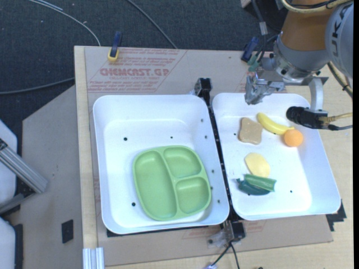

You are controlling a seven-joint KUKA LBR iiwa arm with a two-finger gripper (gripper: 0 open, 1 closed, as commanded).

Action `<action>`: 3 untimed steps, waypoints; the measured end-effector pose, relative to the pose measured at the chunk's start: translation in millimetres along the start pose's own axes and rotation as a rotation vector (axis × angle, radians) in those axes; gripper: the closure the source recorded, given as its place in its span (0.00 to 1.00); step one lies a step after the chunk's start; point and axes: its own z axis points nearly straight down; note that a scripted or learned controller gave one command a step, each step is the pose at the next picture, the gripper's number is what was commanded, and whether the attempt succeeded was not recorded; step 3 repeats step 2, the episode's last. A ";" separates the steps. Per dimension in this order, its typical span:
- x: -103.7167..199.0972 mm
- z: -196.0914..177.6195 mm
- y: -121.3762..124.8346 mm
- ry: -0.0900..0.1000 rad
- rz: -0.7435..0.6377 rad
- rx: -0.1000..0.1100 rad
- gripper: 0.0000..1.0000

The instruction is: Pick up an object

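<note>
Here, two shallow white plastic bins sit side by side on the counter. The left bin holds a light green plastic tray with three compartments, lying toward the near side; nothing lies in its compartments. The right bin holds five small things. A tan slice of toy bread lies toward the far side, and just right of it a yellow toy banana, with an orange ball touching or nearly touching the banana's right end. Nearer the middle lies a pale yellow rounded toy piece, and just near of it a dark green toy vegetable, the two touching or overlapping.

My jaws hang over the far left corner of the right bin, just beyond the bread slice, with nothing between them; whether they are released or clenched I cannot tell from this angle. My grey wrist with its orange band rises toward the far right.

The bins rest on a brown cardboard sheet printed with red lettering, a blue-and-yellow clamp gripping its far edge. Beyond is dark carpet crossed by thin cables.
</note>
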 end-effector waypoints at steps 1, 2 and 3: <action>43.4 4.0 10.1 -0.001 0.000 0.000 1.00; 89.2 8.1 19.9 0.000 -0.001 0.000 1.00; 89.2 8.1 19.9 0.000 -0.001 0.000 1.00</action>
